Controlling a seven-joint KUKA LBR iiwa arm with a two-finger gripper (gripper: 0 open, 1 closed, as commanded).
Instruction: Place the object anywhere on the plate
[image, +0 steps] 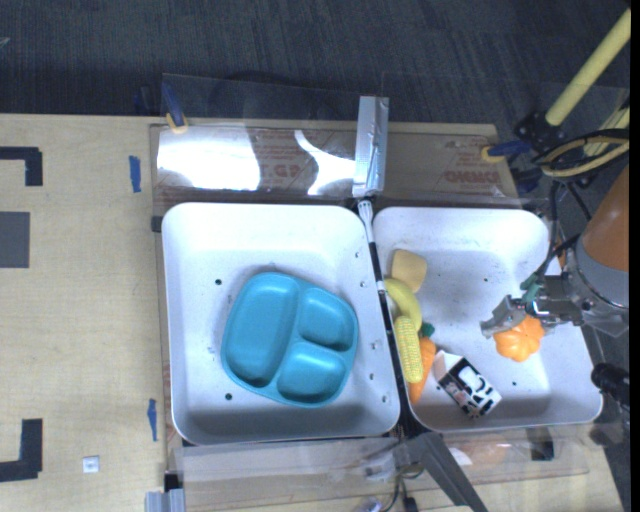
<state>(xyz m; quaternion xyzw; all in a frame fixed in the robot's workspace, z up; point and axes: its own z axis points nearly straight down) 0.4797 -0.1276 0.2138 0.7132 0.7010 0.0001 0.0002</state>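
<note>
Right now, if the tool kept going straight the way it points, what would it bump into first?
Probably the orange toy right under the tool. It points down into the right bin, though depth is hard to judge from above.

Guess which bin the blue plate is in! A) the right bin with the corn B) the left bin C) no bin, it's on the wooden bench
B: the blue plate lies flat in the left bin, while the corn lies in the right bin.

The bench (70, 300) (light wood) bears two white bins (190, 330).
</note>
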